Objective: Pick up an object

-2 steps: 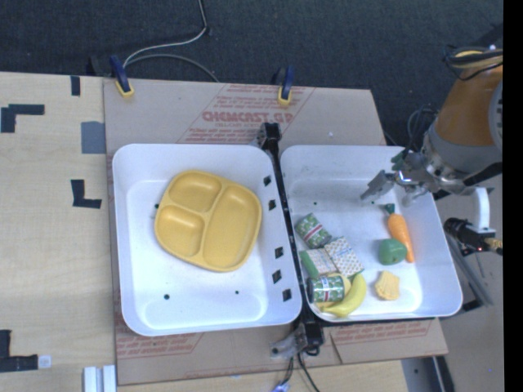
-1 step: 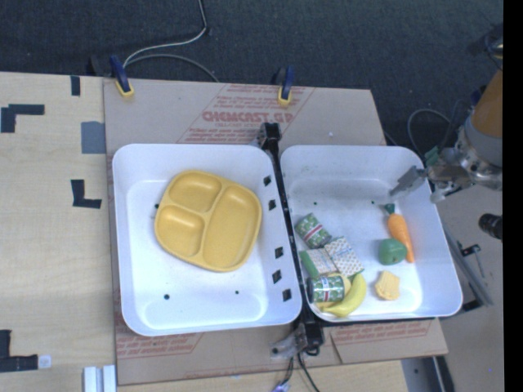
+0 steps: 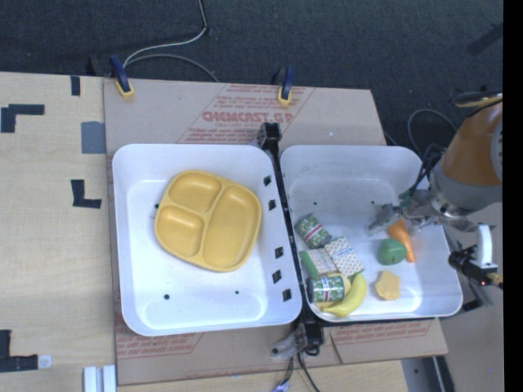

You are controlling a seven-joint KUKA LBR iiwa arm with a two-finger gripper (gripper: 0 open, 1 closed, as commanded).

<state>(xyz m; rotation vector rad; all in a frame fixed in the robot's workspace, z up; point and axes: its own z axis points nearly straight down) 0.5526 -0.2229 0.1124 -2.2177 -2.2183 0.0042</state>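
The right bin (image 3: 351,166) holds several small items. An orange carrot-like piece (image 3: 400,239) lies beside a green round piece (image 3: 391,252), with a yellow lump (image 3: 387,285) in front of them. A banana (image 3: 350,297), a small can (image 3: 327,287) and patterned packets (image 3: 313,231) lie along the bin's left side. My gripper (image 3: 392,216) is low over the right bin, just above and touching distance from the orange piece's upper end. I see nothing lifted.
A yellow divided plate (image 3: 208,219) lies in the left bin (image 3: 131,300). A black divider (image 3: 282,219) with clips runs between the bins. The arm (image 3: 470,166) comes in over the right bin's far-right rim. Cables lie beyond the bench.
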